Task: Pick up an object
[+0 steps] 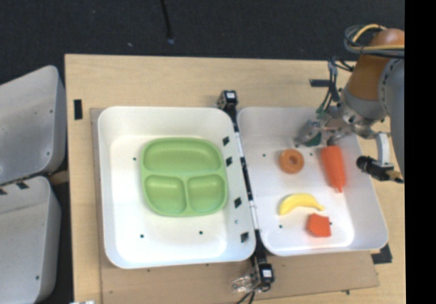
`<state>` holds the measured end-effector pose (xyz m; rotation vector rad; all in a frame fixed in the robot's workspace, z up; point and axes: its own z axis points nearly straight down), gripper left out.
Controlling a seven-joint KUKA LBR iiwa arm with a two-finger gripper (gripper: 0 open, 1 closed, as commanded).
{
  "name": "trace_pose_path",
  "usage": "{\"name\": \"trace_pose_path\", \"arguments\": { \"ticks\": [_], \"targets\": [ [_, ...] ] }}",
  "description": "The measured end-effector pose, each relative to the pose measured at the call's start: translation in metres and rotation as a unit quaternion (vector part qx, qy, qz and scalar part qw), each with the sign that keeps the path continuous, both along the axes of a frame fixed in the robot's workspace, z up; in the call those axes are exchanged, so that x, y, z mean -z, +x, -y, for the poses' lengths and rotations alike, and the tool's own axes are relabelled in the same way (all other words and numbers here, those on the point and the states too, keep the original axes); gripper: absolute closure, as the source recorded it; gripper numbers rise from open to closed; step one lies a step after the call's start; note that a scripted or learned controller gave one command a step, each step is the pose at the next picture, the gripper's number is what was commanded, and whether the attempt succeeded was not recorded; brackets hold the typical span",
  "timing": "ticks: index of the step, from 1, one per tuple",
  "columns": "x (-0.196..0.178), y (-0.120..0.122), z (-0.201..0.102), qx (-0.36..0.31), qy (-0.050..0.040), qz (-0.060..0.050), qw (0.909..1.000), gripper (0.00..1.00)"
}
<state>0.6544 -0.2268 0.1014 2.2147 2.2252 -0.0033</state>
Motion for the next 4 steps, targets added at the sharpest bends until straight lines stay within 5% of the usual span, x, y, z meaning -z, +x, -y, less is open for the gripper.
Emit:
{"name": "trace_pose_path", "arguments": {
  "ticks": [1, 4],
  "targets": [
    [-0.013, 0.001, 0.001, -0.001, -0.0018, 0.001, 1.0, 1.0],
    [-0.16, 0.001, 0.0, 0.001, 0.0007, 0.003, 1.0, 1.0]
  ]
}}
